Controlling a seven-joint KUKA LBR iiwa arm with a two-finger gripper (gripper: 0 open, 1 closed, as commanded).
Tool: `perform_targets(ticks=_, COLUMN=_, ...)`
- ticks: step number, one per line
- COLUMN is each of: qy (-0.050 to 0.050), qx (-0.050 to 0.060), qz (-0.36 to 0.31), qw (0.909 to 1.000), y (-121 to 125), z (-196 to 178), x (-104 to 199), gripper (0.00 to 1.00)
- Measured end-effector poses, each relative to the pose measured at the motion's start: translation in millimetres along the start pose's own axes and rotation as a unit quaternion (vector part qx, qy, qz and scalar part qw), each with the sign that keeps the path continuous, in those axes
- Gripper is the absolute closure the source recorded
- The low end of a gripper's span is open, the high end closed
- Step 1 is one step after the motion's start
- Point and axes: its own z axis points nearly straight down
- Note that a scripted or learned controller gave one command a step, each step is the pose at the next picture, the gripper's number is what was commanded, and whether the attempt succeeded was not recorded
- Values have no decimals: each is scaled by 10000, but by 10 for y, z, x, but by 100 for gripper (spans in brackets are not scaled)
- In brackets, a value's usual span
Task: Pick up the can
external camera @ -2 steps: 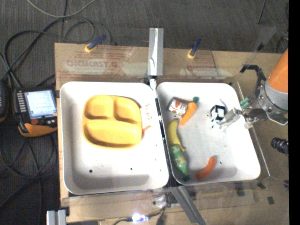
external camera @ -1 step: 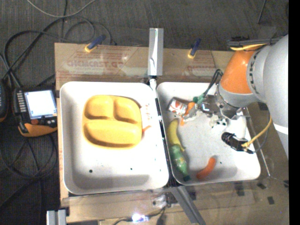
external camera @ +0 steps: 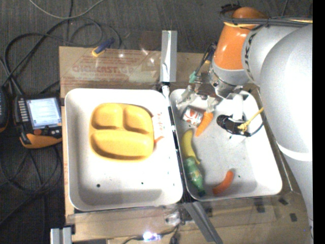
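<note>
On your left, the left bin (external camera: 76, 187) holds a yellow divided plate (external camera: 122, 131). In the right bin (external camera: 264, 179), the can (external camera: 191, 115), white with red markings, lies on its side in the far left corner. Nearby sit a carrot (external camera: 203, 124), a banana (external camera: 188, 145), a green bottle (external camera: 193, 171) and a second carrot (external camera: 223, 182). The gripper (external camera: 203, 96) hangs right over the can; you cannot tell its opening. Expect a light, stiff, slippery, rolling cylinder, probably easily dented: grip across its body, mid-length.
</note>
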Motion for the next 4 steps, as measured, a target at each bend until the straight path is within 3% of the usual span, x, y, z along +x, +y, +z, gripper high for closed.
perform_targets(ticks=1, qy=-23, qx=-14, qz=338, qw=9994, y=100, z=789, x=-559, gripper=0)
perform_targets(ticks=2, qy=-32, qx=13, qz=329, qw=9995, y=103, z=706, x=-559, gripper=100)
perform_targets(ticks=3, qy=-3, qx=1, qz=549, qw=9985, y=183, z=-1, x=-58, gripper=100)
perform_targets(ticks=4, qy=-2, qx=0, qz=-1084, qw=9941, y=-4, z=-2, x=-475, gripper=100)
